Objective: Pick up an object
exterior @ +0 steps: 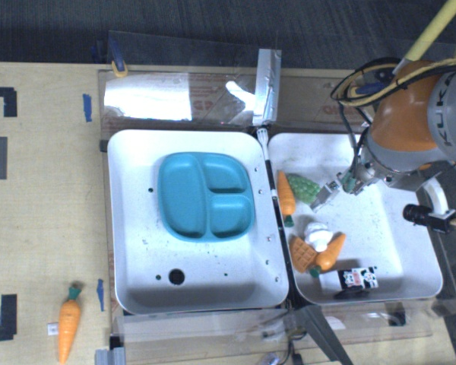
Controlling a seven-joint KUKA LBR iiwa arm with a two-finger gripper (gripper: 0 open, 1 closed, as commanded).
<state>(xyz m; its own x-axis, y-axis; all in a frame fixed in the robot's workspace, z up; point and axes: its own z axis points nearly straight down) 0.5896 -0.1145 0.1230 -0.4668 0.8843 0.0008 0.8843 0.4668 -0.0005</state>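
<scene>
- A toy carrot (68,319) lies on the bench (38,204), outside the bins, near the left bin's near left corner, leaf end pointing far.
- Blue tape marks (87,106) and black angle marks (3,101) sit on the bench's left part.
- The left bin (129,280) holds a blue divided plate (206,195), lying flat toward the far side; a dark round spot (176,277) shows on the floor near the near edge.
- A clear sheet with a metal strip (267,86) stands just beyond the bins' far edge.
- The right bin (410,272) holds a cluster along its left side: a carrot (286,195) by the dividing wall, a green leafy piece (305,188) touching it on the right, a white piece (318,236) nearer, with a waffle-like orange piece (302,254) and a second carrot (330,251) touching it.
- A small black-and-white box (358,277) lies near the right bin's near edge, apart from the cluster.
- The gripper (327,192) reaches in from the right, low over the right bin, its tip just beside the green leafy piece; I cannot tell how it is set, and nothing is visibly held.
- The arm (410,120), with its orange band, hangs over the bin's far right corner.
</scene>
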